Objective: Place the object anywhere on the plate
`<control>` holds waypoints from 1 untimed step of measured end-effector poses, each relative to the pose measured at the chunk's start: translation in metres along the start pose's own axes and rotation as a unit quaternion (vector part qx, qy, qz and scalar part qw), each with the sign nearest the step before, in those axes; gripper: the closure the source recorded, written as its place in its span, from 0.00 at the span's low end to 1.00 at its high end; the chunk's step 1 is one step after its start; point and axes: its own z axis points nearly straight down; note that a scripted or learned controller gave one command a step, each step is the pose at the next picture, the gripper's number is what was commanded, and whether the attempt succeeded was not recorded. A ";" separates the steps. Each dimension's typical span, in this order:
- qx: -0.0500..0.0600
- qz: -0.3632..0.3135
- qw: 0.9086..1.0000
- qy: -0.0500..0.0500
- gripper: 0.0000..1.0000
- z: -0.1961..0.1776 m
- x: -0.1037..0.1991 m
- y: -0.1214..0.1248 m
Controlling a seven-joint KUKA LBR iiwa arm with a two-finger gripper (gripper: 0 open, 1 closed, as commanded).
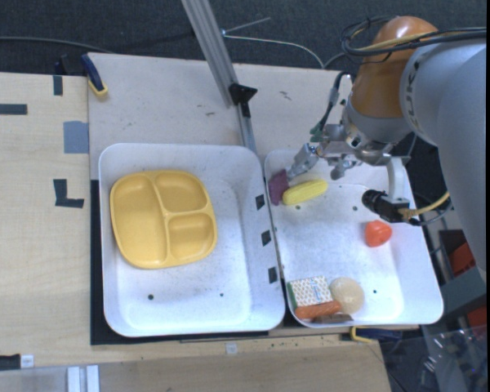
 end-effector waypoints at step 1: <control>0.006 -0.001 1.000 0.002 0.00 0.005 0.075 -0.063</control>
